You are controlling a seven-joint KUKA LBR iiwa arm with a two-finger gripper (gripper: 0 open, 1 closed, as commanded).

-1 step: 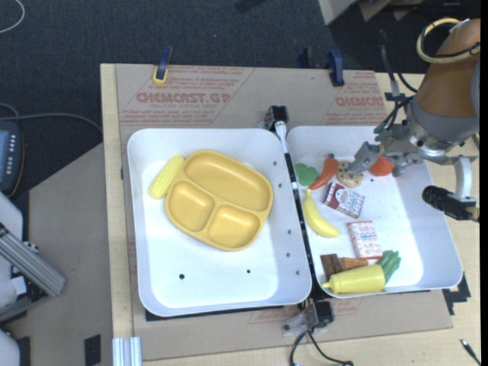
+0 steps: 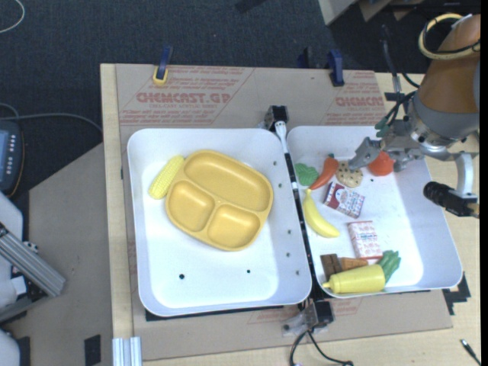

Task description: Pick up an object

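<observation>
**Gripper low over the far end of the right bin**

Camera view: The worktop (image 2: 229,101) carries two shallow white bins side by side. The left bin (image 2: 152,280) holds a yellow divided plate (image 2: 219,198) with three compartments, lying at a slant near the middle, and a toy corn cob (image 2: 166,176) just beside the plate's left edge, touching or nearly touching it.

The right bin (image 2: 427,239) holds a scatter of toy food. A green leafy piece (image 2: 306,174) lies near the bin's left wall, with an orange carrot (image 2: 325,171) tilted just beside it. A round cookie (image 2: 350,176) sits next to the carrot, and below it a small red-and-white carton (image 2: 344,200). A banana (image 2: 319,216) lies along the left wall. Further toward the near side is a pink-and-white box (image 2: 365,239), then a brown bar (image 2: 332,264), a yellow bottle-shaped thing (image 2: 357,280) and a green piece (image 2: 390,263) clustered at the near edge.

The arm (image 2: 450,82) reaches in from the right, and its gripper (image 2: 371,153) hangs low over the far part of the right bin, close to the cookie. A red-orange round thing (image 2: 382,164) lies right by the gripper; I cannot tell whether it is gripped, nor how wide the gripper stands.
</observation>
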